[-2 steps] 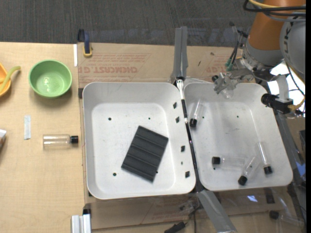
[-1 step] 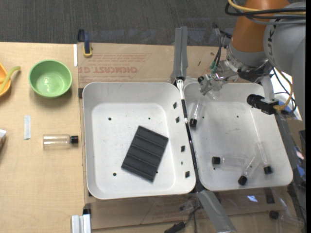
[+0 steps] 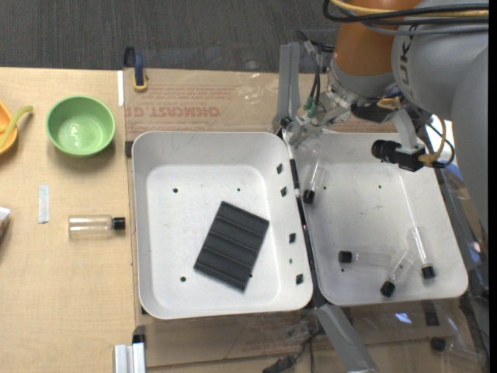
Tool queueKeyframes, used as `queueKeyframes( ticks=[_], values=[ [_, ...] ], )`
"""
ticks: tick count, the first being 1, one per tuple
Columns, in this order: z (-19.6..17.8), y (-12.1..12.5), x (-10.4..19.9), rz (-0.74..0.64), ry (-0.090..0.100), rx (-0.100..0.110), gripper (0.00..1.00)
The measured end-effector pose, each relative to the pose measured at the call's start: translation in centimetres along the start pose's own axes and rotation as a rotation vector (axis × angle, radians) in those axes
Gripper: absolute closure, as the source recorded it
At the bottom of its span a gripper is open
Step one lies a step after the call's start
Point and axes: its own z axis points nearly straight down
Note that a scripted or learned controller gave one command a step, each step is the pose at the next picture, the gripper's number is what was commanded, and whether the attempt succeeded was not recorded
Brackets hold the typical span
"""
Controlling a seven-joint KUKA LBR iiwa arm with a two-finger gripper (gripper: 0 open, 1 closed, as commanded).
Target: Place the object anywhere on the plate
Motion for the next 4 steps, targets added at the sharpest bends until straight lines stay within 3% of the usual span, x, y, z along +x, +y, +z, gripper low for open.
queueKeyframes(
  ticks=[1,4],
  values=[
    [-0.01,0.00,0.00,0.000,0.000,0.000,0.00],
    [-0.01,0.00,0.00,0.000,0.000,0.000,0.00]
  ],
)
